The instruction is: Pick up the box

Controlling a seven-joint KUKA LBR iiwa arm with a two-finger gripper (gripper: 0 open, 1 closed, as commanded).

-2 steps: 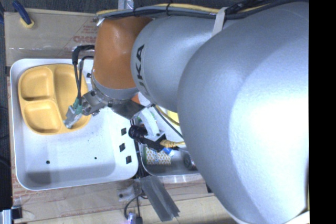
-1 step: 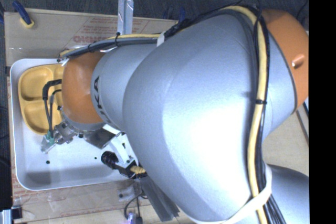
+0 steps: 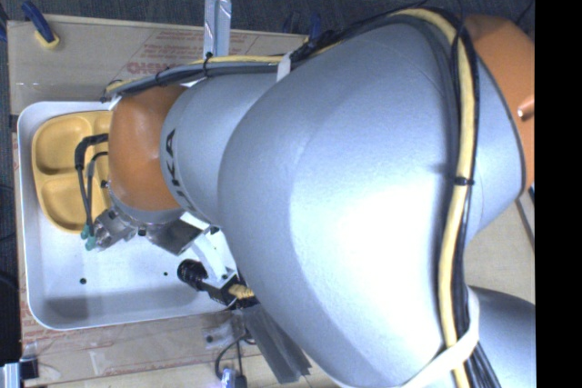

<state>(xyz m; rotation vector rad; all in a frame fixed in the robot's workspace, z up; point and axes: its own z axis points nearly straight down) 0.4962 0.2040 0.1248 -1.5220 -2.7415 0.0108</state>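
The grey arm (image 3: 364, 195) is nearest to the camera and covers most of the view, with a yellow cable (image 3: 466, 132) running along its upper side. Its orange band (image 3: 136, 154) is above the left white bin (image 3: 55, 309). Under this band the gripper (image 3: 98, 232) hangs low over the bin's floor, just beside the lower edge of a yellow container (image 3: 56, 168). The wrist covers the gripper from above, so I cannot tell if it is open or closed, and nothing can be seen held in it.

The yellow container has two hollows and lies in the far left part of the bin, partly under the band. Whether this is the box of the task, I cannot tell.

Behind the bin lies the brown bench board (image 3: 164, 50) with a blue clamp (image 3: 36, 21) at its far left corner.
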